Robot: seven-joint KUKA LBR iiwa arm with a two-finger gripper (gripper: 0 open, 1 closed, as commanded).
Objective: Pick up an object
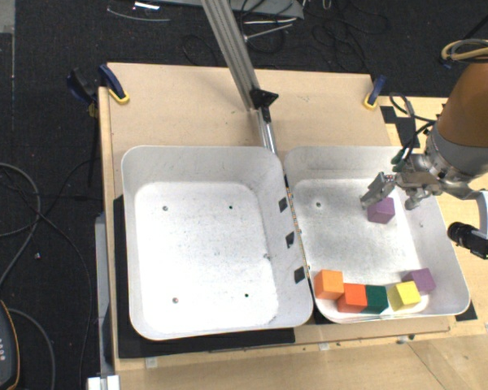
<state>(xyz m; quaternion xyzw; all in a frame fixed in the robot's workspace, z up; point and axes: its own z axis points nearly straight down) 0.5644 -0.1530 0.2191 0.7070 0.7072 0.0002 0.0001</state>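
Row of blocks (pixel 372 293) along right bin's (pixel 447 254) near wall. My jaws (pixel 397 191) spread wide, above purple cube (pixel 381 210), not gripping it.

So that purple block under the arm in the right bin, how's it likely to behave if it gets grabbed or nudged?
The purple block looks like a small flat-faced cube, so it should probably slide or tip rather than roll. It seems rigid, likely keeping its shape when squeezed. It sits apart from the blocks at the right bin's near edge, so a nudge from the end effector probably disturbs nothing else.
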